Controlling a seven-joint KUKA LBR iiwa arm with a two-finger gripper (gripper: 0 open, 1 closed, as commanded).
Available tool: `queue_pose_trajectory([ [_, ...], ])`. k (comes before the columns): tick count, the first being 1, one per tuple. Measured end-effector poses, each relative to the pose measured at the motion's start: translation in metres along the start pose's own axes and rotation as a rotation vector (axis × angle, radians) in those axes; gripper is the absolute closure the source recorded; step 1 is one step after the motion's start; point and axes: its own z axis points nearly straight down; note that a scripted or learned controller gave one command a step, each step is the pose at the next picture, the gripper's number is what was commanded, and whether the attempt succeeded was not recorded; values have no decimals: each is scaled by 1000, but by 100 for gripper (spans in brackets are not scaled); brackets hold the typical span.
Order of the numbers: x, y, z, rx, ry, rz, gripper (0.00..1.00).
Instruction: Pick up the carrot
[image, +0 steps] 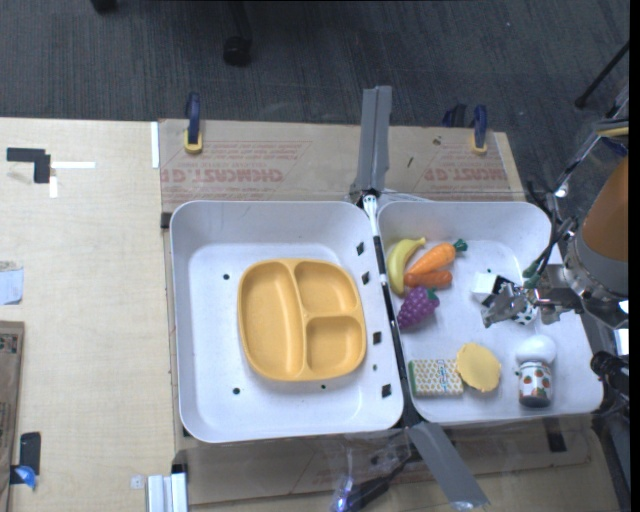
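Camera view, carrot (433, 260) near bin rim (455, 205)

A dark grey carpet floor (300, 50) is seen at the top. A light wooden counter (80, 300) is spread below it, and brown cardboard (270, 160) is held down by blue clamps (192, 108).

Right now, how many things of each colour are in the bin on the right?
Yellow: 2, the banana and the round yellow piece
Orange: 1, the carrot
Purple: 1, the grapes
Other colours: 2, the cracker block and the small jar
Total: 6
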Motion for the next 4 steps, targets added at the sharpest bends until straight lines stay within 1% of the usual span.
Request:
queue_pose_trajectory([
  [1,18,68,79,-7,-1,-96,0],
  [2,30,117,106,-18,-1,-17,0],
  [3,30,118,96,-18,-1,-17,100],
  [4,85,62,14,-1,-1,110,100],
])
